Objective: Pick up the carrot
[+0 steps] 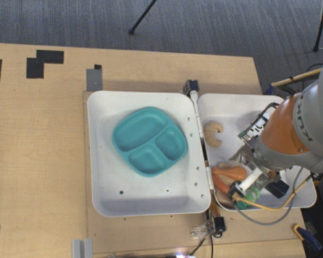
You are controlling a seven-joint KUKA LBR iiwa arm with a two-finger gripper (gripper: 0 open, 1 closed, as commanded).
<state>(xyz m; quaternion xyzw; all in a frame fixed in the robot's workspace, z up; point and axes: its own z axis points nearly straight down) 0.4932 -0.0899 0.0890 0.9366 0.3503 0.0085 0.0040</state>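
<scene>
- The carrot [230, 174], orange, lies in the right bin [231, 105], near that bin's front left corner and close to its left wall.
- It looks to be resting on the bin floor, so by this view it is not yet lifted.
- The arm [290, 129] reaches in from the right, and its wrist hangs low over the carrot, hiding the carrot's right end.
- Whether the jaws are open, closed or gripping the carrot cannot be told, because the wrist covers them.
- Judged from this, the approach is done; a sure grip and the lift are left.
- A pale curved thing [213, 134] lies apart, further back in the same bin.
- A teal plate [149, 141] sits in the left bin [97, 144].
- Both bins stand on the desk [43, 171].
</scene>
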